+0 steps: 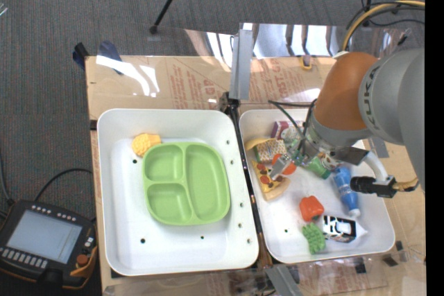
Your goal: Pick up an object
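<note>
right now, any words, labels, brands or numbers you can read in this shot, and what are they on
None can be read with confidence.
Red printing on the brown bench sheet behind the bins: reversed and blurred, unreadable.
Black and white packet in the right bin: markings too small to read.
Blue bottle in the right bin: no legible label.
Handheld control pendant at lower left: screen shows no readable text.
</note>
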Motion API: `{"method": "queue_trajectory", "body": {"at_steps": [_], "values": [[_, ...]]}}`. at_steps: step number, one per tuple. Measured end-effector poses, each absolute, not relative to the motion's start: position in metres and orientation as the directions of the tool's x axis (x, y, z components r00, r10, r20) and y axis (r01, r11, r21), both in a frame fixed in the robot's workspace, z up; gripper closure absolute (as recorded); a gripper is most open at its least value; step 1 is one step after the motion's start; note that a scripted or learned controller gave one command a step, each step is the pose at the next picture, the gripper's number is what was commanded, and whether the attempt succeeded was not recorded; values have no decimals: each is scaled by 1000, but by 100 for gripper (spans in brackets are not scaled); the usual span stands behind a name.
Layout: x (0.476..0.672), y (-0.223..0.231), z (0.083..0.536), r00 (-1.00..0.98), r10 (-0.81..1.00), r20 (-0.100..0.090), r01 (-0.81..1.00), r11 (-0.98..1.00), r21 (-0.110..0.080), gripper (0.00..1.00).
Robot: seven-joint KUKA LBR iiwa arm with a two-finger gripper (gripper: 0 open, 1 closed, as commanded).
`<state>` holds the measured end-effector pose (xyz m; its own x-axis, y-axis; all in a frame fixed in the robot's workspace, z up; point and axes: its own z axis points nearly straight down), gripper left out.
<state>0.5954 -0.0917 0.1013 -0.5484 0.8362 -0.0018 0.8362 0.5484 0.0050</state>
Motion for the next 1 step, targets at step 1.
{"method": "queue_trajectory", "body": {"at_steps": [1], "values": [[642,-18,237,-527,850,-6,850,527,11,100]]}}
